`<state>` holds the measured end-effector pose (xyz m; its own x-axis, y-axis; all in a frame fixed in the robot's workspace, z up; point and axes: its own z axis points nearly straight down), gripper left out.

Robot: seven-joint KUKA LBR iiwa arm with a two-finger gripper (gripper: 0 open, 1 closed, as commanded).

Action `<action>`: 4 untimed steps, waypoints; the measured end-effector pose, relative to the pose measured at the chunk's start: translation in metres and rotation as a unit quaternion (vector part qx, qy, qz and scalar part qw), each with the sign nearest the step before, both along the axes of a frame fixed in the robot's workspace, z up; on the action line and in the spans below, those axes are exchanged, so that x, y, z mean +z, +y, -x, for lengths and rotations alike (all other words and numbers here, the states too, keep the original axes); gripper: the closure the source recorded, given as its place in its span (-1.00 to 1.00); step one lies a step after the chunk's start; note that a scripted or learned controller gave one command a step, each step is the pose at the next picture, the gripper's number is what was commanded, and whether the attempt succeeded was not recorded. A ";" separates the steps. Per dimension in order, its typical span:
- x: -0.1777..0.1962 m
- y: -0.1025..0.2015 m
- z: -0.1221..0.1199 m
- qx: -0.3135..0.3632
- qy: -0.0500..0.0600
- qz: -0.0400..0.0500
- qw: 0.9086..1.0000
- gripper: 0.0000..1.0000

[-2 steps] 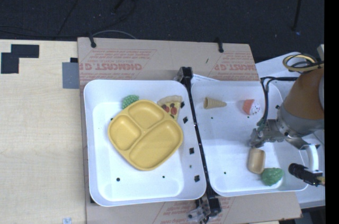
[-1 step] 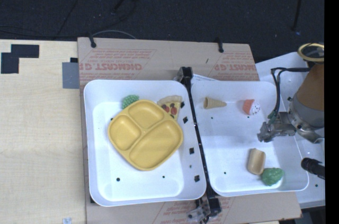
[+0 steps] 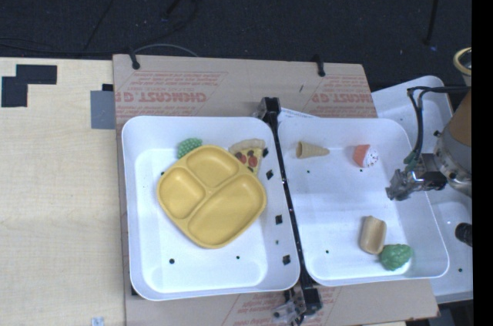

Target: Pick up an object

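Two shallow white bins sit side by side on a sheet of printed cardboard [image 3: 231,85], a black divider [image 3: 283,201] running between them. Taking that divider as the landmark: just to its left, the left bin [image 3: 146,270] holds one yellow three-compartment plate [image 3: 212,196], lying slightly turned. One green leafy toy [image 3: 189,146] peeks from under the plate's far-left edge, and one toy pizza slice [image 3: 249,154] lies at the plate's far-right edge, close to the divider.

To the right of the divider, the right bin [image 3: 339,240] carries four small items: one ice-cream cone [image 3: 312,150] nearest the divider at the far side, one orange-and-white strawberry-like toy [image 3: 365,156] farther right, one tan bread-like piece [image 3: 373,233] toward the near side, and one green broccoli toy [image 3: 396,257] just beside it at the near-right corner.

The gripper [image 3: 402,186] hangs over the right bin's right edge, well away from the divider, between the strawberry toy and the bread piece and touching neither. Whether its fingers are spread or pressed together cannot be made out; nothing is seen between them.
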<state>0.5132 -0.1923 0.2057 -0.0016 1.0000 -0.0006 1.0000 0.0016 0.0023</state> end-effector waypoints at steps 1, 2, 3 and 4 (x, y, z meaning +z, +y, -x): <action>0.061 0.006 -0.004 0.001 -0.001 0.000 1.000 1.00; 0.053 0.051 -0.015 0.001 0.002 -0.001 1.000 1.00; 0.042 0.106 -0.026 0.002 0.003 -0.002 1.000 1.00; 0.029 0.153 -0.029 0.001 0.003 -0.001 1.000 1.00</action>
